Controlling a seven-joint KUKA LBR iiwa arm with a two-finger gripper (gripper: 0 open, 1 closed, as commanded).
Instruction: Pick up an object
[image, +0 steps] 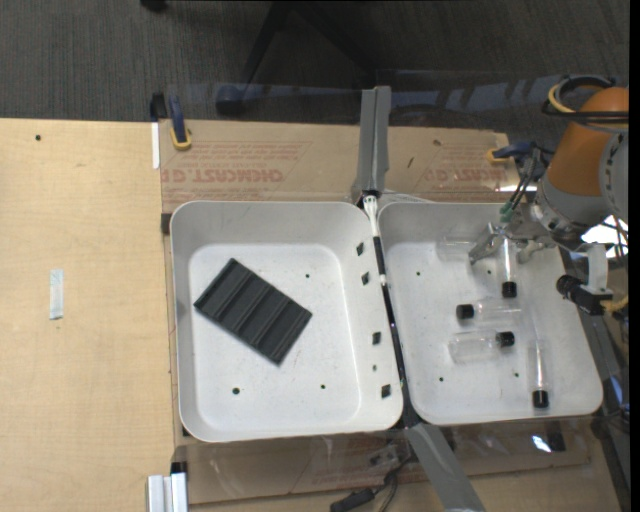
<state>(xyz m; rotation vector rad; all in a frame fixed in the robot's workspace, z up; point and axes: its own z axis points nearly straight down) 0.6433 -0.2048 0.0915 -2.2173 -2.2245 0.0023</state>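
Left bin (200, 390): one dark ribbed slab (252, 310), flat, set askew at about 9 o'clock of centre, well apart from the arm

Right bin (420, 400): several clear tubes with black caps (505, 340), scattered flat from centre toward 5 o'clock, some just beside each other; likely the pick candidates, being nearest the tool

Gripper (508, 238): at 1 o'clock over the right bin, low above a clear tube; jaw state cannot be told; nothing seen held

Gripper (497, 243) over right bin (425, 400); dark ridged panel (252, 310) in left bin (190, 400).
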